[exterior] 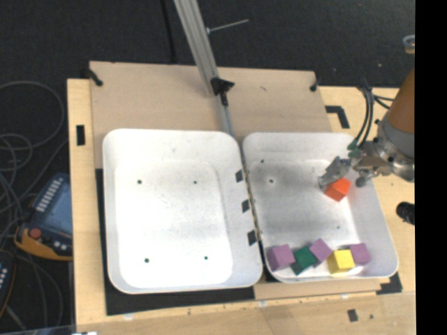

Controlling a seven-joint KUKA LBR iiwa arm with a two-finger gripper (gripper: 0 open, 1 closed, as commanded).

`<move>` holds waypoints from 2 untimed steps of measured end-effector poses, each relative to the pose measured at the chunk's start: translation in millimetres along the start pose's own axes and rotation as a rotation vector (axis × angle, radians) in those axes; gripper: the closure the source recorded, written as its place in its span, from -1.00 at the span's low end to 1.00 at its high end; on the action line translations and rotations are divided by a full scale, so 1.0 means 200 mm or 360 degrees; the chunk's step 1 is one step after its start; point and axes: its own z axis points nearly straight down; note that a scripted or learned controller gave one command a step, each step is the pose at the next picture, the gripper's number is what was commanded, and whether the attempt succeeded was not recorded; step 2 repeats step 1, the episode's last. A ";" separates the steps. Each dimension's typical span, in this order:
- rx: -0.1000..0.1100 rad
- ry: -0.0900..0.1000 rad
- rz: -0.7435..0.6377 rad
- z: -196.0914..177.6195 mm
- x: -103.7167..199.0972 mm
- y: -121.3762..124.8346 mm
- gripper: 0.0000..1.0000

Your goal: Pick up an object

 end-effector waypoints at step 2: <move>0.0015 0.0001 0.0002 0.60 -0.17 -0.26 -1.00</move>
